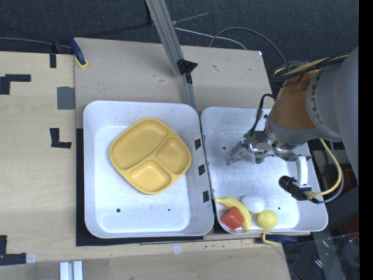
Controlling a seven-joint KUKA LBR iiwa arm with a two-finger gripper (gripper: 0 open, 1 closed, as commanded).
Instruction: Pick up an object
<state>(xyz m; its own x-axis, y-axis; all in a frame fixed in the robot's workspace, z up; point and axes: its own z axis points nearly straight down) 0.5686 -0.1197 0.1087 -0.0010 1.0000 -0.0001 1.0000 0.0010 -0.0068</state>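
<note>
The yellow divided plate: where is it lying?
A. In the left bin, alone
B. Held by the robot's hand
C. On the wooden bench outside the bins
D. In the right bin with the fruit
A: the yellow plate lies flat in the left bin, with nothing else beside it.

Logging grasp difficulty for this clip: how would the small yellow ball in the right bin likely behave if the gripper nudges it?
The yellow ball looks round and smooth, so it would probably roll when nudged. It sits near the right bin's front wall, beside a white egg-shaped object, which may stop it. The gripper is apart from it, farther back.
</note>
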